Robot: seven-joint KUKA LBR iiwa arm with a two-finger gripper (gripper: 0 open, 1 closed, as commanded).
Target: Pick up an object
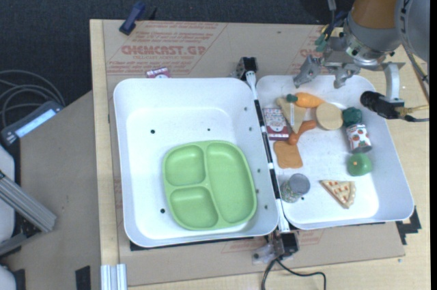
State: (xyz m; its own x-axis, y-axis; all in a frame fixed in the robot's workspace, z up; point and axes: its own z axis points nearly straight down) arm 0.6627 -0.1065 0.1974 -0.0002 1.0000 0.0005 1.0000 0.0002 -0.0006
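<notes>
The arm comes in from the upper right of the frame, and its gripper [324,74] hangs above the far rim of the right bin [389,203], its two fingers spread well apart with nothing between them. Almost directly beneath it, near the top of that bin, lies a toy carrot [306,100], orange with a green tip, and just beside the carrot to the right sits a round tan disc [329,117]. Lower in the bin are a small can with a green lid [356,132], a green ball-like piece [360,164], a waffle-patterned wedge [340,192], a grey lidded cup [295,187], an orange slab [289,155] and a red-printed packet [274,122] against the left wall. The left bin [136,111] carries a green divided plate [207,184] in the lower middle of the frame. To my judgement the task stands at the approach: no object has been taken, and the open fingers are poised over the upper cluster. The next move seems to call for a descent onto one piece, most likely the carrot, with the fingers straddling its narrow body and avoiding the disc and the bin rim close by; the crowding there makes a clean closure uncertain.
</notes>
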